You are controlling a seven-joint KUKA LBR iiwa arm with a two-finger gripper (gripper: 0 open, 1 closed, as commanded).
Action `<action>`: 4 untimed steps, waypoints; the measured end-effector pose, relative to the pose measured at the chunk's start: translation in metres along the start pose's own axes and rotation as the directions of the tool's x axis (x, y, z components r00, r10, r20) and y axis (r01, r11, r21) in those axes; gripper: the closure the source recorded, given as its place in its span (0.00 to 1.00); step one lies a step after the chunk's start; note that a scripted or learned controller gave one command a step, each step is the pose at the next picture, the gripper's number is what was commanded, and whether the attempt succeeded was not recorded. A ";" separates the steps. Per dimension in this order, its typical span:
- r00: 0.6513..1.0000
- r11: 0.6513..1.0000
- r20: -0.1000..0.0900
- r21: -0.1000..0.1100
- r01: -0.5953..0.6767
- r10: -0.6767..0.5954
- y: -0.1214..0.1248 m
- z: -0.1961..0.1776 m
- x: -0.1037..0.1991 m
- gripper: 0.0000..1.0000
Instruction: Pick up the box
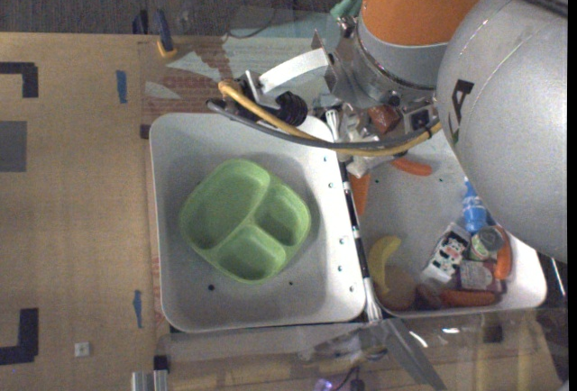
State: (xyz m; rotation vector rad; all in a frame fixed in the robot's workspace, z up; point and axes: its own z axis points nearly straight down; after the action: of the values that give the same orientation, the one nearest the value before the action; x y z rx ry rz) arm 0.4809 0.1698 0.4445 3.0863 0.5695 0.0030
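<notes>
The box [446,252] is a small white carton with dark print, lying in the right bin [532,288] near its front right corner, among other items. My gripper [370,139] hangs under the grey wrist and orange band, above the far left part of the right bin, close to the divider between the bins. The wrist and its cables cover most of it. It is well apart from the box, up and to the left of it.
A green divided plate [245,220] lies in the left bin [171,200]. Around the box in the right bin lie a banana [383,259], a carrot [413,168], a blue bottle [473,211], a can [487,243] and a red-orange item [469,297].
</notes>
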 end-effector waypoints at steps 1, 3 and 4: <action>1.000 1.000 0.001 0.000 0.000 0.000 0.000 0.000 0.000 0.00; 1.000 1.000 0.001 -0.002 -0.003 0.003 0.001 -0.010 0.001 0.00; 1.000 1.000 0.000 -0.004 -0.008 0.008 0.002 -0.019 0.002 1.00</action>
State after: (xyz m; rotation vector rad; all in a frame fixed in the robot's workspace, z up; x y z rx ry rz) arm 0.4831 0.1681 0.4639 3.0842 0.5570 0.0037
